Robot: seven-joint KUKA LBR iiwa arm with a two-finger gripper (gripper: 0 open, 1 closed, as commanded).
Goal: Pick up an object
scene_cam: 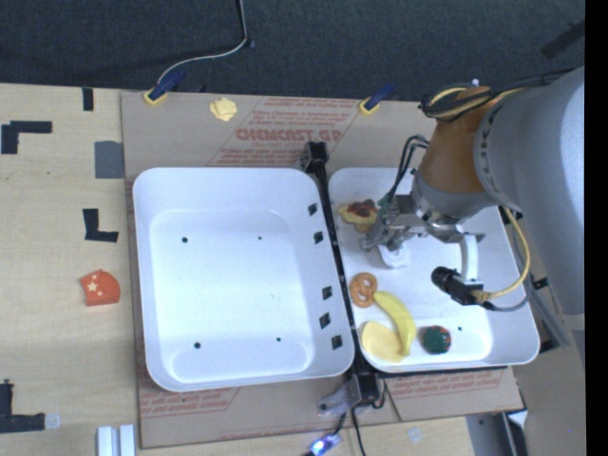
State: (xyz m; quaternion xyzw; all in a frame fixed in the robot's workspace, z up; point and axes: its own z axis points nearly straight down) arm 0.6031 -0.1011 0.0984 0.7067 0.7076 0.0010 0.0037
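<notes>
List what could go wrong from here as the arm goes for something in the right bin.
1. The gripper sits low in the right bin beside the small red and yellow item near the divider; a slightly off descent could nudge it against the wall instead of catching it.
2. The pretzel, banana and yellow slice lie touching, so a grab there might drag two.
3. The green and red ball could roll away.

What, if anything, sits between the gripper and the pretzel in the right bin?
Nothing visible. The gripper hangs above bare white floor of the right bin, and the pretzel lies just below-left of it in the picture, with no object between.
</notes>
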